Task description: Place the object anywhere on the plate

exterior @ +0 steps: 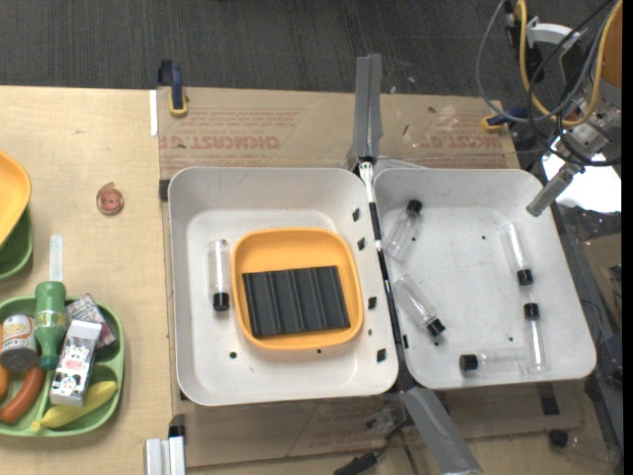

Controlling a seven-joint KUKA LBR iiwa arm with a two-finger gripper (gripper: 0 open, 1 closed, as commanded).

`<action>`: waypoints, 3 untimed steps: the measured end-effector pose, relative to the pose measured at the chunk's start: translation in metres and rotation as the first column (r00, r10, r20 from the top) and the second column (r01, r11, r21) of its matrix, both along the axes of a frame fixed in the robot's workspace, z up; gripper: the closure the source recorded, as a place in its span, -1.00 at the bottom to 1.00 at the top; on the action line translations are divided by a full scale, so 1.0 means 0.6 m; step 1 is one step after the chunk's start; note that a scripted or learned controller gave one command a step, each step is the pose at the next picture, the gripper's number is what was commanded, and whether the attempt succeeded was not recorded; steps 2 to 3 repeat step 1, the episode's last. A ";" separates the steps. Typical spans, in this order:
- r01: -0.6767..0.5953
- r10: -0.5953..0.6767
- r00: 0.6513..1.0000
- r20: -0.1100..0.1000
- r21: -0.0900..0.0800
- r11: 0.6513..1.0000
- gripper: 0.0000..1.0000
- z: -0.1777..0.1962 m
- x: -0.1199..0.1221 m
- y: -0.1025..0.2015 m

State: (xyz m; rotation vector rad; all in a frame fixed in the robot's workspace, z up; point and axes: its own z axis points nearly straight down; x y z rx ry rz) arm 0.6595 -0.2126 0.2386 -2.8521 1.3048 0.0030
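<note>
An orange plate (289,250) lies in the left bin (193,364). A black ribbed rectangular piece (297,300) rests flat on the plate. Beside the plate's left edge lies a clear vial with a black cap (218,275). The right bin (465,216) holds several more clear black-capped vials, such as one near its left wall (402,228), one at the middle left (419,308) and one at the right (516,253). My gripper (547,192) hangs over the right bin's upper right corner, apart from every vial, with nothing seen in it.
On the wooden table to the left stand a green tray of toy food (59,364), a yellow bowl (10,206) and a small pink item (110,200). Cables (534,57) hang at the top right. Cardboard (257,132) lies behind the bins.
</note>
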 end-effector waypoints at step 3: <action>-0.278 0.278 0.961 0.003 -0.003 0.961 -1.00 -0.008 0.001 0.000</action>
